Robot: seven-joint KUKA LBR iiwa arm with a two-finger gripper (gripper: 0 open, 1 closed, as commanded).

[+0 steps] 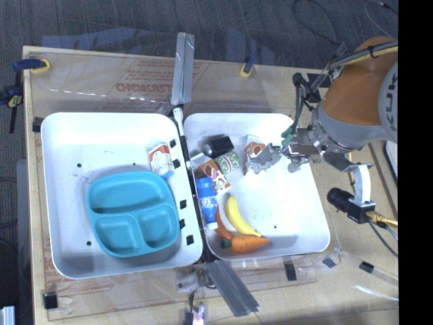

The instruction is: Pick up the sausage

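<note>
End effector (295, 150): it hangs over the far right side of the right bin (312, 202). Whether it's wide or narrow, I cannot tell; the metalwork blurs together from up here.
Sausage (220, 225): my call is the dark reddish piece, well away from the end effector, down-view and to its left, lying along the bin's dividing wall.
Neighbours: tight company! From the end effector's side the banana (241, 217) comes first, just beside the sausage. The orange carrot (249, 244) touches its near end, and the blue tube (205, 193) sits at its far end.
Doing it well: I'd say cross the bin, line up across the sausage's narrow width and come down on its middle, where banana and wall leave the most room. The wall side looks cramped, so keep the descent straight, and check the lift brings the sausage alone.
Risk: the banana or carrot could easily get nudged or snagged instead.
Crumpled packet (260, 156): it's right beside the end effector on the left. Touching or apart, I can't say.
Hard to make out: the sausage's near end tucks under the carrot, so its full length is a guess. Its colour is close to the carrot's there too.
</note>
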